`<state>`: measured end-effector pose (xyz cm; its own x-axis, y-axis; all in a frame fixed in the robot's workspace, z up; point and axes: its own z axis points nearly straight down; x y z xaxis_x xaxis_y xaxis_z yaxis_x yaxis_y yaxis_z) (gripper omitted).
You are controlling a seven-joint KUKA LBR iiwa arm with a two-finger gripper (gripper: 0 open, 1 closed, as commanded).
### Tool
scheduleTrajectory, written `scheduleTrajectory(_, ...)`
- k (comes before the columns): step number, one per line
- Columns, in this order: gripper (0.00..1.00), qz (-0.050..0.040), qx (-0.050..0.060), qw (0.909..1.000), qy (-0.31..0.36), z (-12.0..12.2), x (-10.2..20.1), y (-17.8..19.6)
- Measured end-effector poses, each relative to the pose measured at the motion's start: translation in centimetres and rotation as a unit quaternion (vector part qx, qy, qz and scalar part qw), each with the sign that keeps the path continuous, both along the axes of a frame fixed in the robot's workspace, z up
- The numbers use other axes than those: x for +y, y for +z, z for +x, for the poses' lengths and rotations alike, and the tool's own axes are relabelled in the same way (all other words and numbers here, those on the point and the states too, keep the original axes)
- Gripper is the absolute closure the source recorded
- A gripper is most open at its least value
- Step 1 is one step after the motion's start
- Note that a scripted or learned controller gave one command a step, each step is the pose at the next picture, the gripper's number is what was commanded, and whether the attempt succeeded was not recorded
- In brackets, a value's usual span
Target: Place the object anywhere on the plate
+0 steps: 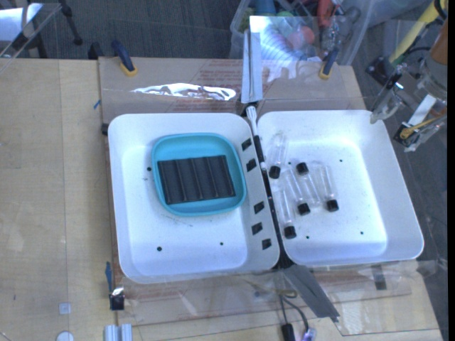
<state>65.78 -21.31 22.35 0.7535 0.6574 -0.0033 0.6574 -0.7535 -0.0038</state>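
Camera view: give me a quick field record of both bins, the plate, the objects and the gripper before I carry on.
left bin: holds the plate
plate: teal, squarish, with a dark ribbed insert; nothing else on it
right bin: holds the clear vials
clear vials: several, black caps, lying loose in the bin's left half
gripper: at the right bin's upper right corner, apart from the vials; finger state unclear
task status: no vial on the plate yet

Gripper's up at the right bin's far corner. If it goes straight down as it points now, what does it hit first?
Probably the right bin's far-right rim or bare corner floor under the gripper, not the clear vials, which lie nearer the divider. Depth from one slanted view is uncertain.
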Motion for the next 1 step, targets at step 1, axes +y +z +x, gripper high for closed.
scheduleTrajectory(1,0.00,0.0017,0.002,0.9994,-0.034,0.11,2.86,-0.05)
